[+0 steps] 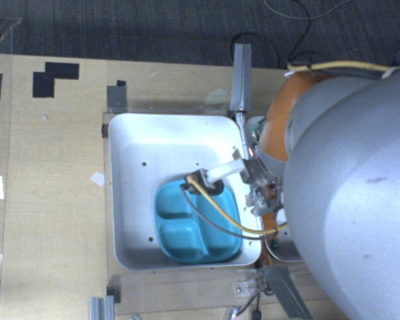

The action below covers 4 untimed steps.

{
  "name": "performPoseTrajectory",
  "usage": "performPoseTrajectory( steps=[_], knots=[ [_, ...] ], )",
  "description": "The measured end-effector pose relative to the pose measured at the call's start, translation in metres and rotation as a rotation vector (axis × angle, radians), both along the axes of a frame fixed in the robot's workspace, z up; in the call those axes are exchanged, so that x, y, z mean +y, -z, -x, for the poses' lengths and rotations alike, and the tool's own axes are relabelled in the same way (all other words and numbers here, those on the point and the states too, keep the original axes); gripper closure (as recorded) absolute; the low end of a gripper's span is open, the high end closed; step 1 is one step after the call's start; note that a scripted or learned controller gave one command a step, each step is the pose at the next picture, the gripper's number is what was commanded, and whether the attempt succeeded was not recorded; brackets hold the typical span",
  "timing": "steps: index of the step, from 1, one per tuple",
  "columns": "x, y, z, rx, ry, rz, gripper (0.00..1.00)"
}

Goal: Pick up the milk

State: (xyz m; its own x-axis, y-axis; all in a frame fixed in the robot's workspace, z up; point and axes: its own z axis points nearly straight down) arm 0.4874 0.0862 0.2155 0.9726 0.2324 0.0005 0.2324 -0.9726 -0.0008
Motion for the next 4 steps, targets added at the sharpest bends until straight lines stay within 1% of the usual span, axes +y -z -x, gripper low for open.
performPoseTrajectory(
  steps=[1,2,3,4],
  knots=[
    [0.0,-0.009,-0.001,0.0,-0.003,0.0,1.0],
    [0.026,-0.001,0.0,-0.001,0.032,0.001,1.0],
    [0.066,-0.018,0.0,-0.002,0.032,0.001,1.0],
    [0.079,0.098,0.0,-0.002,0.006,0.0,1.0]
  ],
)
